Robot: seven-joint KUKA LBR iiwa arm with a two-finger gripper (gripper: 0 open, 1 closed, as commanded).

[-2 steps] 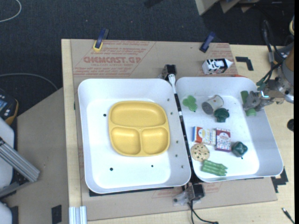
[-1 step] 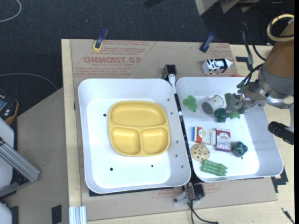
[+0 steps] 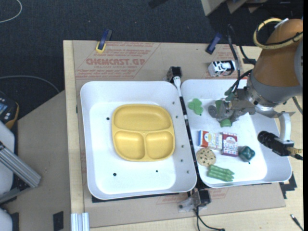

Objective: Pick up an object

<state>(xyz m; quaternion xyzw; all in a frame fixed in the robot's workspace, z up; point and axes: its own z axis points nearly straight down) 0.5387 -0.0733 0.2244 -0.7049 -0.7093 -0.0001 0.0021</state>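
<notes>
- You were looking down at a bench with two white bins side by side: the left bin [image 3: 96,143] held a yellow divided plate [image 3: 143,131], and the right bin [image 3: 269,170] held all the small objects a pick could have targeted.
- The grey arm [image 3: 279,66] reached in from the right, with its gripper [image 3: 226,112] low over the upper part of the right bin. You could not have told from this view whether the fingers stood wide or narrow, or whether anything sat between them; the dark hardware blurred together.
- A small green item [image 3: 226,123] lay just under the gripper and looked the likeliest target. The risk, as I judged it, was that the fingers would nudge it aside and close on air.
- A green leafy toy [image 3: 196,105] sat near the gripper, close to the bin's left wall. A sideways drift might have pushed it against that wall.
- Lower in the bin, a red-and-white carton [image 3: 230,144] touched a blue-and-white packet [image 3: 207,139], with a cookie [image 3: 206,156] and a green bean bundle [image 3: 220,173] just below them. Grasping there could have caught two things at once.
- A dark green piece [image 3: 247,153] lay just right of the carton, near a black fitting [image 3: 272,144]; a pick there risked a collision.
</notes>
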